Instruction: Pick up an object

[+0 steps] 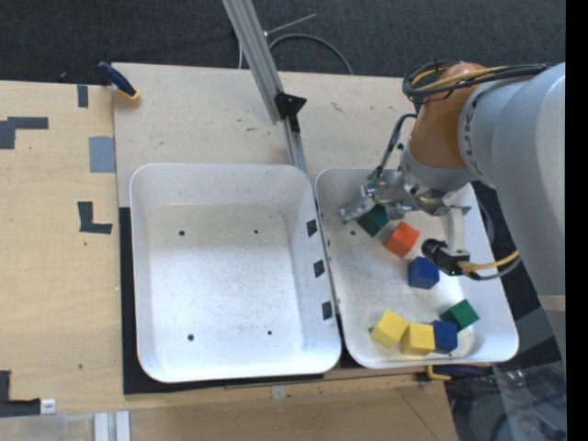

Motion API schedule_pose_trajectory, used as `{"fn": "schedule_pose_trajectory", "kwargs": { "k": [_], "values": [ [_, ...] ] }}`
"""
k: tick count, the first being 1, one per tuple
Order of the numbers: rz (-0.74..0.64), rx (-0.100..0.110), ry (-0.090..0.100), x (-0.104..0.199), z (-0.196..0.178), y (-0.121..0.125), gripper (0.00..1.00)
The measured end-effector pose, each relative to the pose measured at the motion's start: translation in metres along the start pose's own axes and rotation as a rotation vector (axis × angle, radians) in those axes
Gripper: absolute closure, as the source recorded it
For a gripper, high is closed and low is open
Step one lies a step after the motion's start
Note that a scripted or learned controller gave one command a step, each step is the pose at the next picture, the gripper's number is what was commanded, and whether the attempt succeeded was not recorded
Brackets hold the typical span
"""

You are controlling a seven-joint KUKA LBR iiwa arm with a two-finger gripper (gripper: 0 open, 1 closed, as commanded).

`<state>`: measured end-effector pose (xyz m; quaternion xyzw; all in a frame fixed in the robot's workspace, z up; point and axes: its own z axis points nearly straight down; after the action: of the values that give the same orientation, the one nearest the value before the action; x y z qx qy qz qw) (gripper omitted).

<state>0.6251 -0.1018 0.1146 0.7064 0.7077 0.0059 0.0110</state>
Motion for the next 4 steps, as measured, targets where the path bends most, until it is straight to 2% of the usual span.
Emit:
{"fn": "schedule_pose_trajectory", "kwargs": {
  "k": [1,2,3,4],
  "values": [
    [-0.002,-0.003,0.0,0.001,-0.009,0.001,1.0],
    [0.0,0.019,0.006,0.0,-0.073,0.002,1.0],
    [0.0,0.019,0.006,0.0,-0.126,0.004,1.0],
    [-0.003,0.027,0.008,0.053,-0.114,-0.01,1.0]
  ]
}}
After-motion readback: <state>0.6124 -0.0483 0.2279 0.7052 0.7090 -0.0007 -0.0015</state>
